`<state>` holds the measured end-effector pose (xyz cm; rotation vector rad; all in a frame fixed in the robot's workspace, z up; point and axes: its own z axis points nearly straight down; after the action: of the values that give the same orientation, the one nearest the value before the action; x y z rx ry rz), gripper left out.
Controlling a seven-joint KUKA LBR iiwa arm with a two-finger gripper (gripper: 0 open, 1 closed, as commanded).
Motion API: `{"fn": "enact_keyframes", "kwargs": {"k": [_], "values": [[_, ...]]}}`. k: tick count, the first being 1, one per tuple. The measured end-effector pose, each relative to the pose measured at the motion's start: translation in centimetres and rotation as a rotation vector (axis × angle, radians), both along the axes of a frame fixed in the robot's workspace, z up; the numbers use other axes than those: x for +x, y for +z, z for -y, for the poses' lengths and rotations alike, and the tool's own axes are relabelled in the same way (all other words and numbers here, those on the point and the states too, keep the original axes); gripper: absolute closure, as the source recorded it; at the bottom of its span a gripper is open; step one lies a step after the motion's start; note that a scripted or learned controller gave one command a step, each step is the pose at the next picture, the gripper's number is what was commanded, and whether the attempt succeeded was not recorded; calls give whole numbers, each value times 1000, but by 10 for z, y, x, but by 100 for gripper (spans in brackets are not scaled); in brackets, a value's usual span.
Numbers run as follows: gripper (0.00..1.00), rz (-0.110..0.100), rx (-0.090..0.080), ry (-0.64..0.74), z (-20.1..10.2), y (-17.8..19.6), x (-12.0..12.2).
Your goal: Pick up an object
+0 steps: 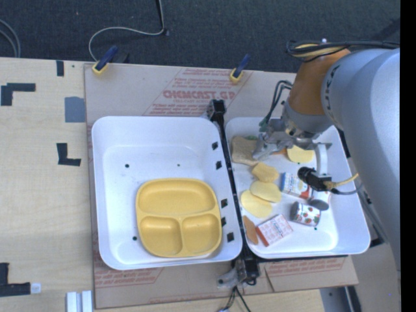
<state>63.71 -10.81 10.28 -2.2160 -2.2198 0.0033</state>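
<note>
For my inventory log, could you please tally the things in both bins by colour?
Yellow compartment tray, left bin: 1
Pale yellow pieces, right bin: 4
Tan slab: 1
Orange stick: 1
Printed packets: 3
Total: 10

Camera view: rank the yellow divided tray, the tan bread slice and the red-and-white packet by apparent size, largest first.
1. Yellow divided tray, clearly largest.
2. Tan bread slice, though the tool covers part of it.
3. Red-and-white packet, close to the slice, so the last two are unsure.

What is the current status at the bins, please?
Hand low in right bin, over tan piece; grip unconfirmed. Nothing lifted. Yellow pieces and packets crowd close; yellow tray in left bin.
</note>
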Motion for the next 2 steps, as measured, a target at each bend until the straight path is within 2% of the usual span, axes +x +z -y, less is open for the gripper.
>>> {"fn": "enact_keyframes", "kwargs": {"k": [1, 2], "values": [[0, 1, -1, 0, 0, -3, -1], [0, 11, -4, -1, 2, -16, -54]]}}
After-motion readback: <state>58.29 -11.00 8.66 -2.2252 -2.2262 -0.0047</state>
